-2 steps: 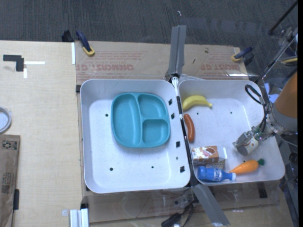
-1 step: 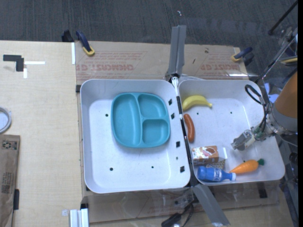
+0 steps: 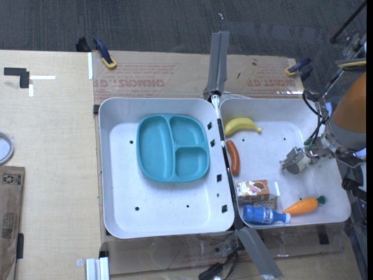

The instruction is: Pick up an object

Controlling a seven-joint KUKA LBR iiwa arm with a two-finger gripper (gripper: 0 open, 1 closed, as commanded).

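Counting five items — banana (image 3: 242, 125), hotdog (image 3: 233, 157), carton (image 3: 254, 189), bottle (image 3: 264, 215), carrot (image 3: 303, 205) (jaws' spread unclear).

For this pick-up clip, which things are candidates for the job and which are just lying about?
Job:
gripper, low in the right bin
banana
sausage
carton
blue bottle
carrot

Lying about:
teal divided plate in the left bin
blue-and-yellow clamps
tape roll

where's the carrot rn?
The carrot lies in the right bin, near its front right corner, just right of the blue bottle and below the gripper.
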